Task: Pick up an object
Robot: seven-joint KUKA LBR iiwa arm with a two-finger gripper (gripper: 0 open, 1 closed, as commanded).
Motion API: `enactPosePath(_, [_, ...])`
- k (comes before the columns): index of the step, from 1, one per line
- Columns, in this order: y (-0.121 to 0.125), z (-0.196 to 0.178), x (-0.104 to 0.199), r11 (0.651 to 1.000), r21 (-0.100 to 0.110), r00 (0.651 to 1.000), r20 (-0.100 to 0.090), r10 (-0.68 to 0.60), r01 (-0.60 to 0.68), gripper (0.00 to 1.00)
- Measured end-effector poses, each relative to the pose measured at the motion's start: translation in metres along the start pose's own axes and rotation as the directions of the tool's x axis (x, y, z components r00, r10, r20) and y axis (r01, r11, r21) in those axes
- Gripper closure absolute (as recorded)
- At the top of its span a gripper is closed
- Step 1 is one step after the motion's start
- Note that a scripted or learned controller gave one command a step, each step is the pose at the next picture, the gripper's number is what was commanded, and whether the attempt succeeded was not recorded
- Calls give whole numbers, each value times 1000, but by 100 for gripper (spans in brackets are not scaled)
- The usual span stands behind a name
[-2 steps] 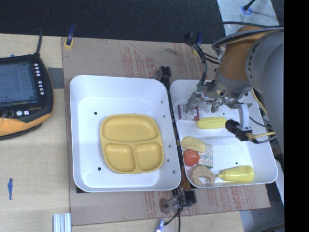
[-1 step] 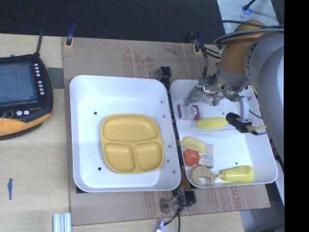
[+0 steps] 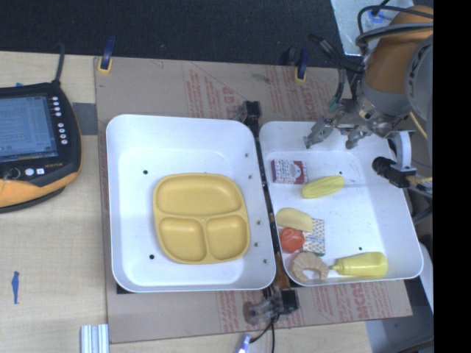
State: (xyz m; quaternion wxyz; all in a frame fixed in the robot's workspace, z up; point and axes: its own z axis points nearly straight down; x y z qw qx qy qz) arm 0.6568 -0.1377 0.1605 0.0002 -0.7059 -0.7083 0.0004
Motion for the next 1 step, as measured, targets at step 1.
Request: enactPosePath(1, [-42, 65, 22, 1000, -5, 1000, 2, 2, -2, 0])
